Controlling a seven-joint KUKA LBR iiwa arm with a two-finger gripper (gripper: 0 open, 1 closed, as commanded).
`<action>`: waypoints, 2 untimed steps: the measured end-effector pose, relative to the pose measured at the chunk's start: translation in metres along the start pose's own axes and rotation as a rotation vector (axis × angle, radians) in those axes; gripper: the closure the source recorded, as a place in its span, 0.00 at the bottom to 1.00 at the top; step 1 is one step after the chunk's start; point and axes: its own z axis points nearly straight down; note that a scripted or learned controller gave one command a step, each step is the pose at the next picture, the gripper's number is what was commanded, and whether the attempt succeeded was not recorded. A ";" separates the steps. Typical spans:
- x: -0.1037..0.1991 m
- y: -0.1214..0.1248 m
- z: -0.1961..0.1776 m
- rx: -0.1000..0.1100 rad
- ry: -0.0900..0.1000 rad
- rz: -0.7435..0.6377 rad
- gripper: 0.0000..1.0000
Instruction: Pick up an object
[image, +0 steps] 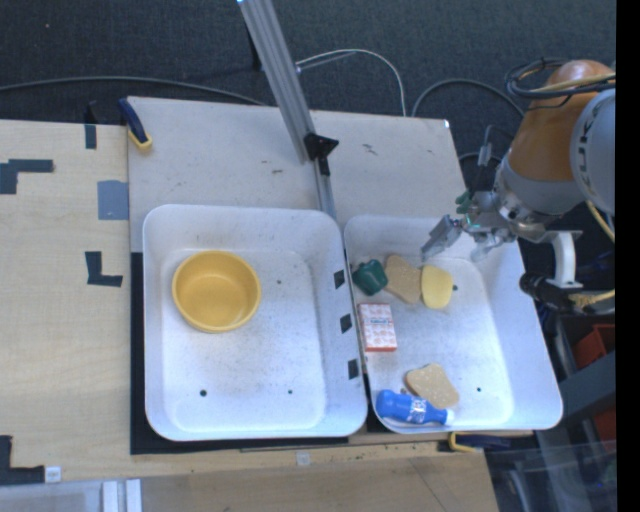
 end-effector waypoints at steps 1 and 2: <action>0.000 0.000 0.000 0.000 0.000 -0.001 0.00; 0.007 0.000 0.063 0.006 0.000 -0.001 0.00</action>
